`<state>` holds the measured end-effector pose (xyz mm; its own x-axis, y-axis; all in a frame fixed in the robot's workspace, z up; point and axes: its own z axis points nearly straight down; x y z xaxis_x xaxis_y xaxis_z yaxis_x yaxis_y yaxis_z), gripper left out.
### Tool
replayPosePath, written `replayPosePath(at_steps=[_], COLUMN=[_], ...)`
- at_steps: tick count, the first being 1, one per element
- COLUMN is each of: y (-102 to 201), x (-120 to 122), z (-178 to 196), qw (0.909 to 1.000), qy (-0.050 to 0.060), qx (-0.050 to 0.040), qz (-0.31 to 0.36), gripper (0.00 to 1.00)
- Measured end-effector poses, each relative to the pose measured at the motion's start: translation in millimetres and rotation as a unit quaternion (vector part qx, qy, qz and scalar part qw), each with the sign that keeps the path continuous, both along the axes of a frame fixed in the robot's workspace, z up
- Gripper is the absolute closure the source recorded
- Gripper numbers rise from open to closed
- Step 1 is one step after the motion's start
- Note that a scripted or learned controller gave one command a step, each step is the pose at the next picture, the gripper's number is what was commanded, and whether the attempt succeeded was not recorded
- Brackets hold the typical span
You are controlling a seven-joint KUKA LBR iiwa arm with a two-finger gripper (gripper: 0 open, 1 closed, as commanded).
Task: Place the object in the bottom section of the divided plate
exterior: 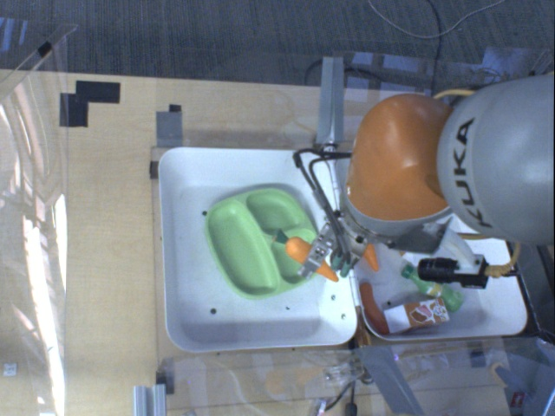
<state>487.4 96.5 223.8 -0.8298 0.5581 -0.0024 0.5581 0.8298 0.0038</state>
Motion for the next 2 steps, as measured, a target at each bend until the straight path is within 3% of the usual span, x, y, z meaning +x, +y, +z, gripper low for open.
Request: replayPosePath(at_steps=[1, 2], y=[32.5, -24.9], x=[61.8, 62.9], z=[12.9, -0.5], qw=[0.9991, 0.9997], qy=[0.000, -0.002], qx=[-0.0001, -0.0003], qz=[0.043, 0.026], gripper=[1.00, 1.00])
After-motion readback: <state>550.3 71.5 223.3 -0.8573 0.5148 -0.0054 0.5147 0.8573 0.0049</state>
